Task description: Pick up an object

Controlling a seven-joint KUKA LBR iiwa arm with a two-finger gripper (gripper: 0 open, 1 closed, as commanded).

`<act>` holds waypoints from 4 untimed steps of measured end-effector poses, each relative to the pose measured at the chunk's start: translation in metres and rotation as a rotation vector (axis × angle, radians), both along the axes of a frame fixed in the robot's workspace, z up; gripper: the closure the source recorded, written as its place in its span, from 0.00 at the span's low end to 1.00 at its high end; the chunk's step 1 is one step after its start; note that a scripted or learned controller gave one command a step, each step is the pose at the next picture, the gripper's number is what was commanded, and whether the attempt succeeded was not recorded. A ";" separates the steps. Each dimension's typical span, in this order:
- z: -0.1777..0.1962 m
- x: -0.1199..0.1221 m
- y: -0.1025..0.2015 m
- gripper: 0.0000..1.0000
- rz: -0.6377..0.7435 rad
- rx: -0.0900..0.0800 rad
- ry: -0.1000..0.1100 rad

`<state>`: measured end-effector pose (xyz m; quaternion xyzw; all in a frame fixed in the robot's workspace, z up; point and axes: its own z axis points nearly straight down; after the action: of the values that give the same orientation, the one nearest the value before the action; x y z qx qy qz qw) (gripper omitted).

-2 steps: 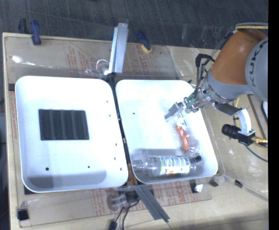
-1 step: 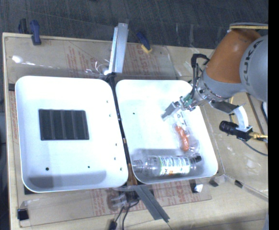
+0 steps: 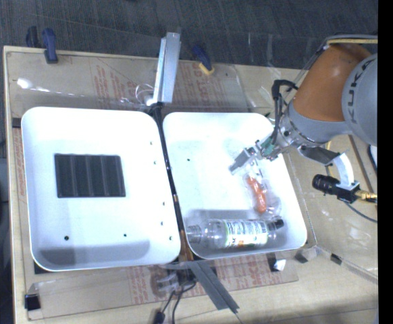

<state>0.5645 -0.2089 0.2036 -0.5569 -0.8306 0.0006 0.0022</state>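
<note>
Reaching in from the right, the gripper (image 3: 245, 159) hangs over the middle of the right bin (image 3: 203, 130), and we cannot tell whether its jaws are spread or pressed together, since the fingers are too small and blurred to read. We see nothing between them, so we judge the pick as not yet done: the approach appears made, while the grasp and the lift remain. The nearest candidate is an orange object in a clear wrapper (image 3: 258, 193), lying on the bin floor just near-side of the gripper; its long axis runs roughly far to near, tilted slightly rightward at its near end. A clear plastic bottle (image 3: 236, 232) lies on its side along the near wall, its long axis left to right, dark cap toward the right. The left bin (image 3: 41, 140) holds a flat dark ribbed block (image 3: 90, 175), well apart from the arm.
</note>
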 end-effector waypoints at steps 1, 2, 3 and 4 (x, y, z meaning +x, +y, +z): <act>-0.028 0.001 0.000 0.00 0.070 0.000 -0.001; -0.026 0.004 -0.001 0.00 0.079 -0.002 -0.004; -0.019 0.011 -0.002 0.00 0.099 -0.002 -0.004; -0.028 0.016 -0.001 0.00 0.121 0.000 -0.002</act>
<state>0.5802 -0.2100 0.1761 -0.5058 -0.8626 0.0002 0.0012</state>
